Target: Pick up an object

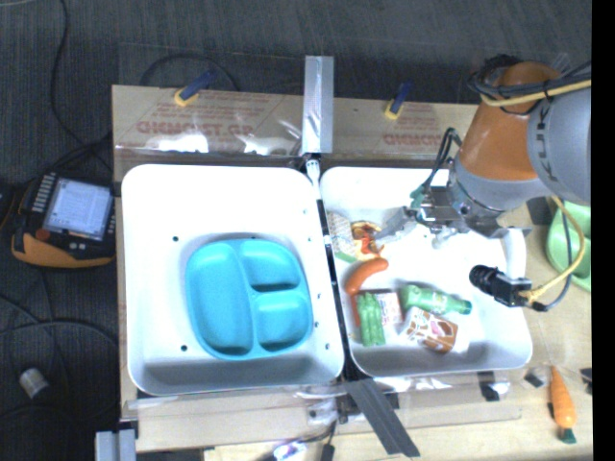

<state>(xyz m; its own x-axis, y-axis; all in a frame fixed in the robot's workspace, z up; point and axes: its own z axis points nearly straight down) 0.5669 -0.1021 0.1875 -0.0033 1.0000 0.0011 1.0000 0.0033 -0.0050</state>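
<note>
On the desk point(221, 128) two white bins sit side by side, the left bin point(154, 200) holding a blue divided tray point(250, 296). The end effector point(415, 214) hangs over the right bin point(500, 339); whether it is parted or closed cannot be told. An orange sausage-shaped object point(364, 274) lies just below-left of it, with green packets point(434, 300) below.

My arm point(538, 152) grey with an orange band, two white bins point(154, 257), a turquoise-blue divided tray point(250, 294) in the left one, an orange sausage shape point(364, 274), a green bottle point(434, 300), a green and red packet point(375, 317), a brown and white pouch point(430, 330).
</note>
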